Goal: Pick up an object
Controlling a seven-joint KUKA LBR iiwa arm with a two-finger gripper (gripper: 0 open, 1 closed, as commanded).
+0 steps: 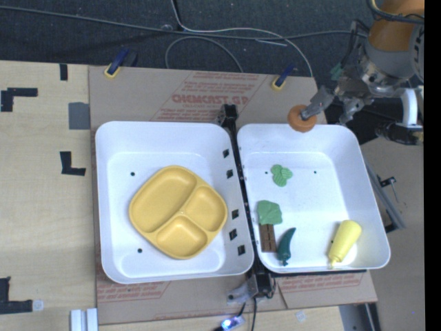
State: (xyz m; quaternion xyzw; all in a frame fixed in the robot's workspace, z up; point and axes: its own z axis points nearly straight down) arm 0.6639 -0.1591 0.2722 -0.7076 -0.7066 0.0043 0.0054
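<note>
My gripper hangs over the back right corner of the right bin, and its two dark fingers stand apart, so it looks open. An orange round piece with a darker centre sits at the tip of the left finger, just beyond the bin's back rim. It is not between the fingers, and I cannot tell whether it rests on the cardboard. Inside the right bin lie a small light green piece, a green leafy item on a brown stick, a dark teal pepper and a yellow item.
The left bin holds a yellow divided plate. A black clip strip runs between the bins. Cables cross the dark surface behind the cardboard sheet. The arm's orange band is at the top right.
</note>
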